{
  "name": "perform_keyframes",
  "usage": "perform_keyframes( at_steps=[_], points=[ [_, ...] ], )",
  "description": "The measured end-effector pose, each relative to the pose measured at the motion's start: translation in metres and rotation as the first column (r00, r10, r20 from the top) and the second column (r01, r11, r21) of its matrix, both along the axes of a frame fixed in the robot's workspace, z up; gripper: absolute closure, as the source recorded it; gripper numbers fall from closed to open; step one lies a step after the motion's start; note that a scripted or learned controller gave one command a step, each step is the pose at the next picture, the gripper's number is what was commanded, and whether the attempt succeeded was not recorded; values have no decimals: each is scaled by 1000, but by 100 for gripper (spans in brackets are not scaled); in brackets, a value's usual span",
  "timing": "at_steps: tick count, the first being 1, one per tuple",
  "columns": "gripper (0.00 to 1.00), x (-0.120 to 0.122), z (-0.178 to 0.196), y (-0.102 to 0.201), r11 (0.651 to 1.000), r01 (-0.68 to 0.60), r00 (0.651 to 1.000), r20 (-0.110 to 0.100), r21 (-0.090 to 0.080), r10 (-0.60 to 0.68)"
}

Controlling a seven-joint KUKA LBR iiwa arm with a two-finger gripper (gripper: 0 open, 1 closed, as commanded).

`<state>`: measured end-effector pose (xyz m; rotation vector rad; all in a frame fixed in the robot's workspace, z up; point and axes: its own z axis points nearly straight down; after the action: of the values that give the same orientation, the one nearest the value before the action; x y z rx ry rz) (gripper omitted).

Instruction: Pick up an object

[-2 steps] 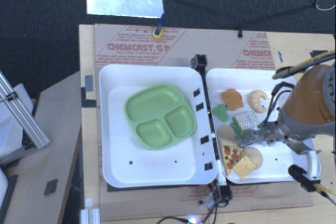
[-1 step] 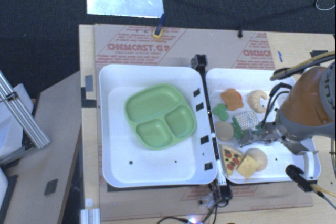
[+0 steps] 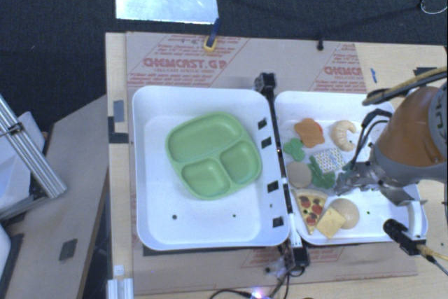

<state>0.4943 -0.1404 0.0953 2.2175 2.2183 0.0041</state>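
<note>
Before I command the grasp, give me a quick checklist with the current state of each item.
1. Food pieces available in the right bin: ok; pizza slice, cheese wedge, croissant and others lie there.
2. End effector over the right bin, among the food: ok.
3. Fingers open or shut: cannot tell.
4. Anything held between the fingers: cannot tell.
5. Target set apart from neighbours: not ok; pieces near the end effector lie crowded together.
6. Green tray in the left bin, away from the arm: ok.
</note>
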Motion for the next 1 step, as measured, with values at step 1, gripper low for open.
perform_keyframes(
  at_steps=[1],
  points=[
    [100, 9, 56, 7, 1000, -5, 1000, 1, 0, 5]
  ],
)
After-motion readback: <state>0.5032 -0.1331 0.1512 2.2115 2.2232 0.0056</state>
